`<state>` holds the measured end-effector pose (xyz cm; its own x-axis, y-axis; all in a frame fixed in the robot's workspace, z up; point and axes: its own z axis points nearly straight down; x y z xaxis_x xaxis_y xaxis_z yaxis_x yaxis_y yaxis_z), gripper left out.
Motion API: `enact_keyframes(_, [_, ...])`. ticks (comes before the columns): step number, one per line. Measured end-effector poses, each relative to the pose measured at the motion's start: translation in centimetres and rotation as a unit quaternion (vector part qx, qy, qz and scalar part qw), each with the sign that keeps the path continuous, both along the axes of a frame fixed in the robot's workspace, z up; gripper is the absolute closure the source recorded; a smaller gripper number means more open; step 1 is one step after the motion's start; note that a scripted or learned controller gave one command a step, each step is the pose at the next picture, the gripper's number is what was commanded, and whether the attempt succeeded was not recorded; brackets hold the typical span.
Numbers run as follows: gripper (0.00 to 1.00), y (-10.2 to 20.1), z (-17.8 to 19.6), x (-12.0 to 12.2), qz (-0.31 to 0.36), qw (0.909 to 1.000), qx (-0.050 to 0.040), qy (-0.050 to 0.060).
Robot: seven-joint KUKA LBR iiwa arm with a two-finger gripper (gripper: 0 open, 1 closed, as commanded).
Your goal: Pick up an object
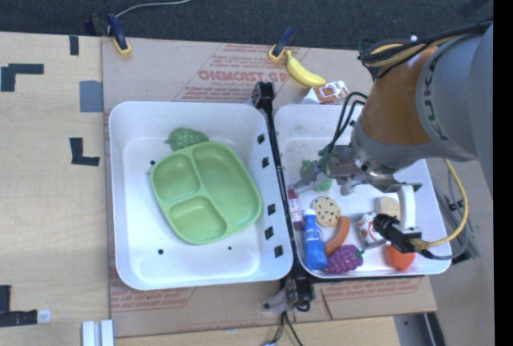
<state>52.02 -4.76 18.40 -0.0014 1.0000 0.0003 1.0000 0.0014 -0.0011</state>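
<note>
Pincer [345,176] state can't be told under the grey-and-orange wrist, but it's parked low in the right white plastic bin [433,176] near the round speckled cookie [326,211], so a neighbouring toy could easily get nudged or mis-grabbed in that crowded clutter.

Arm reaching into the right bin [439,200] among small toys

The grey arm [417,108] is hanging over the right bin, hiding its gripper; a cookie [325,211], blue bottle [312,242], purple grapes [343,259], orange carrot [337,232] and an orange piece [399,258] are lying near the front wall; the left bin [128,200] is holding a green tray [205,191] lying flat, with a green lump [186,138] touching its far edge; a banana [303,74] is lying on the cardboard behind the bins.
</note>
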Motion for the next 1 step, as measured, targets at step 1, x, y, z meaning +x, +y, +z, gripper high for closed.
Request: enact_keyframes(1, [0.00, -6.15, -7.21, 4.76, -0.001, 1.0000, -0.0007, 0.001])
